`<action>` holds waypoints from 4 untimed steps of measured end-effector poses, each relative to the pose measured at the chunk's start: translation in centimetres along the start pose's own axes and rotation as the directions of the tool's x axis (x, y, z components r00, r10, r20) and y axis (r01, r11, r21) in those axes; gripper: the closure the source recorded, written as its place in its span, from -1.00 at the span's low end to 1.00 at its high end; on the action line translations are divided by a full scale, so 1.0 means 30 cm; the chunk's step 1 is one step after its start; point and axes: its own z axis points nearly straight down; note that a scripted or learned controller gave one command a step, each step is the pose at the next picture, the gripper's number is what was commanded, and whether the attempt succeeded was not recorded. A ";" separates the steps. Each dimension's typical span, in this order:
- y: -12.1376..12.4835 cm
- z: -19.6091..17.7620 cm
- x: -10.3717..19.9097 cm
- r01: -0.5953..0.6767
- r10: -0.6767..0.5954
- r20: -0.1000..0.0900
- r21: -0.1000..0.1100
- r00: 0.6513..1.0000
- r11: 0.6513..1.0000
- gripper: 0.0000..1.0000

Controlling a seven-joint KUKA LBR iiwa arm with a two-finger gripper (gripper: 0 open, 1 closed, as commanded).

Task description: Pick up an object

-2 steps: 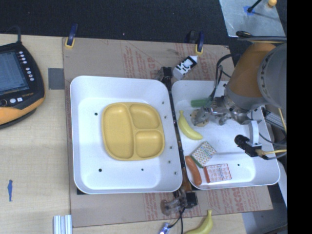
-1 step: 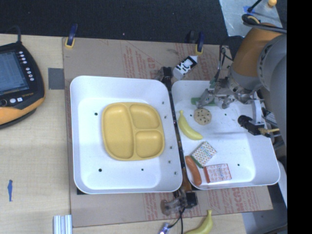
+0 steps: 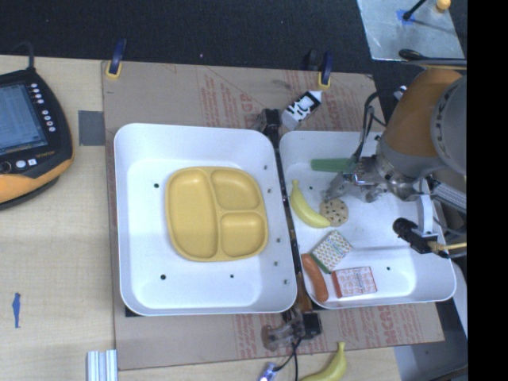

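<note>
Bench bearing two shallow white bins side by side on a sheet of printed cardboard. Left bin: one yellow divided plate with three compartments, lying flat near the middle. Right bin: a banana along the left wall; a round speckled cookie touching the banana's lower end; a small green-and-white packet just below the cookie; an orange-red sausage-shaped item near the lower left corner; a red-and-white printed card just beside it to the right; a green flat bar near the upper wall. Arm, grey with an orange band, reaching in from the right above the right bin; its hand hangs low over the upper part of that bin, just above the cookie and beside the green bar; whether the hand is open or closed cannot be told, and nothing is seen gripped in it. Outside the bins: a control pendant with screen at the bench's left edge; a second banana below the right bin; a small black-and-white bottle above the gap between the bins; blue-and-yellow clamps on the cardboard's upper edge.
</note>
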 end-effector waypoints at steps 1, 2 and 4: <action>-0.102 0.002 0.144 0.001 -0.001 0.000 0.001 1.000 1.000 -1.00; -0.096 -0.042 0.136 0.005 -0.005 0.003 -0.001 1.000 1.000 1.00; 0.123 -0.060 -0.146 -0.004 0.004 0.000 -0.002 1.000 1.000 -1.00</action>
